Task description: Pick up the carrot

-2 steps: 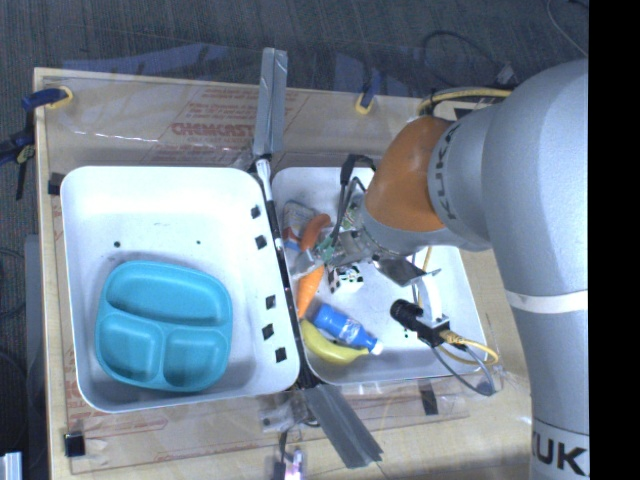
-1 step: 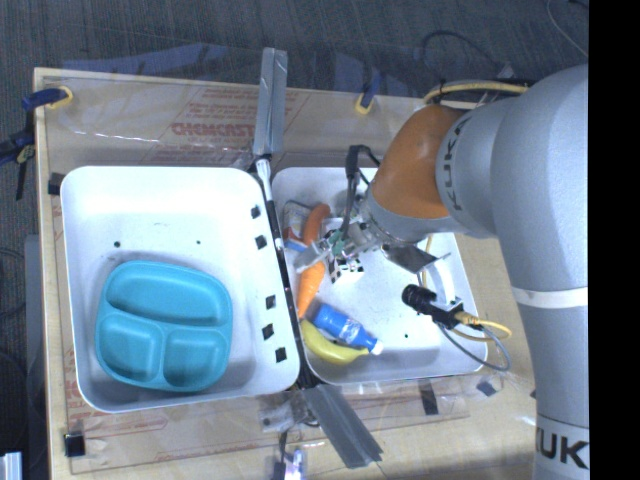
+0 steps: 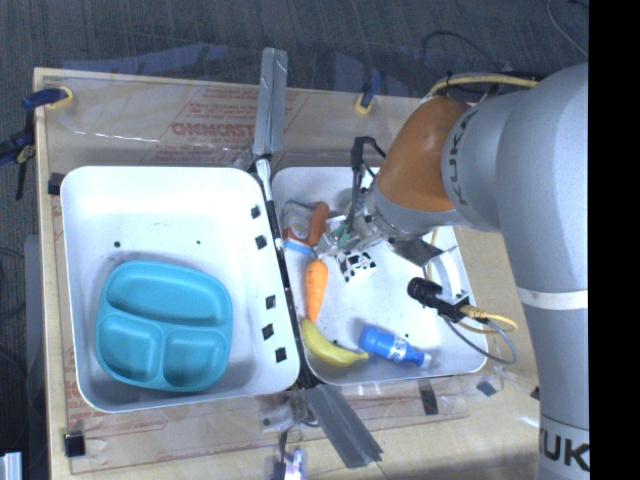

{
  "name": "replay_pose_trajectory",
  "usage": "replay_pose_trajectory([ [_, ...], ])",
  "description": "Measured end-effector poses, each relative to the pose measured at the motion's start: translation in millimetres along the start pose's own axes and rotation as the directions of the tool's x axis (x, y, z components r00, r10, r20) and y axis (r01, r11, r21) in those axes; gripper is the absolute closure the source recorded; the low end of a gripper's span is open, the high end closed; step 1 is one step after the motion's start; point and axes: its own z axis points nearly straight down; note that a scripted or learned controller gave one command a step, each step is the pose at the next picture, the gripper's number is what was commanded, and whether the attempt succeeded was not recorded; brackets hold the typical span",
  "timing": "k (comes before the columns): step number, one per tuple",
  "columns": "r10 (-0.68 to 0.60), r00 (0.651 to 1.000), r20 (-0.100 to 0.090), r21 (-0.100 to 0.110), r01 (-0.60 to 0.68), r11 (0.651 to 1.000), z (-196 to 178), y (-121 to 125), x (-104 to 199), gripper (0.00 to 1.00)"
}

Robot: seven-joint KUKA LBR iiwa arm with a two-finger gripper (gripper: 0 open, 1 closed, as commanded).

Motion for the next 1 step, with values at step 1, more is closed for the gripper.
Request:
replay_pose_trajectory([
  [1, 0.0, 1.0, 0.0, 0.0, 0.0, 1.0, 0.0, 0.0, 0.0, 0.0],
])
